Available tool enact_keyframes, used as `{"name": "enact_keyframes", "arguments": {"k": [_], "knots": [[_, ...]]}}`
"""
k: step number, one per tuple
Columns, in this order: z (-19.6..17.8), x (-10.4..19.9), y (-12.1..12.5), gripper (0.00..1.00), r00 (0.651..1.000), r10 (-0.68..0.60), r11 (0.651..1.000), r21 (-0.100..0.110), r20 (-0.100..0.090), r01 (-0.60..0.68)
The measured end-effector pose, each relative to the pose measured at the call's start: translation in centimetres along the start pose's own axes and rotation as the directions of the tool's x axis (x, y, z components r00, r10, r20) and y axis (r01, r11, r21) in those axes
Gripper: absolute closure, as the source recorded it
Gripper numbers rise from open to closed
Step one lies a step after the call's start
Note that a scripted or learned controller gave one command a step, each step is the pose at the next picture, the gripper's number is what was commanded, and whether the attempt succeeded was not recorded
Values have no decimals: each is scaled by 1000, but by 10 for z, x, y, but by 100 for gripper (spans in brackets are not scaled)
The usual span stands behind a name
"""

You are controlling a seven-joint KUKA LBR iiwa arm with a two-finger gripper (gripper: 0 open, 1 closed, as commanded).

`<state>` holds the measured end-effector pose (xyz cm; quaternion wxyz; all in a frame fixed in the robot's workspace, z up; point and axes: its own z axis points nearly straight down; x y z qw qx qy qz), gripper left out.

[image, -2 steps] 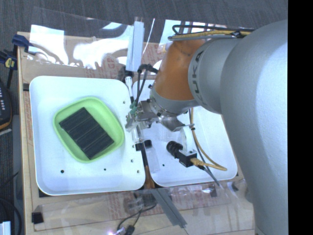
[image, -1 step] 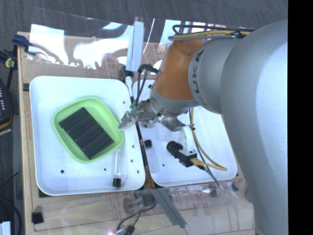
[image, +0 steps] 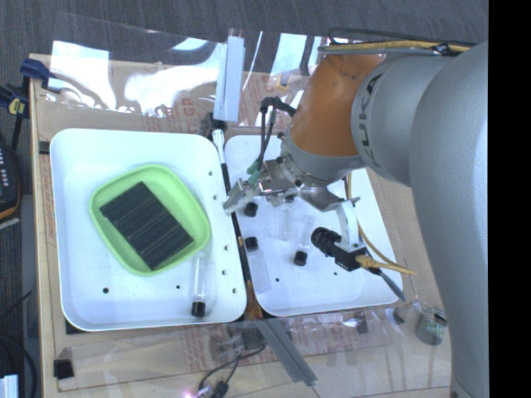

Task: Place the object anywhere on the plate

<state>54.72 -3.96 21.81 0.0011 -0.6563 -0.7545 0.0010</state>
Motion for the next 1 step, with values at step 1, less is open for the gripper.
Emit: {"name": "enact_keyframes", "arguments": {"k": [1], "knots": [[28,44,76,0,1000,-9,1000,1,0,9]]}}
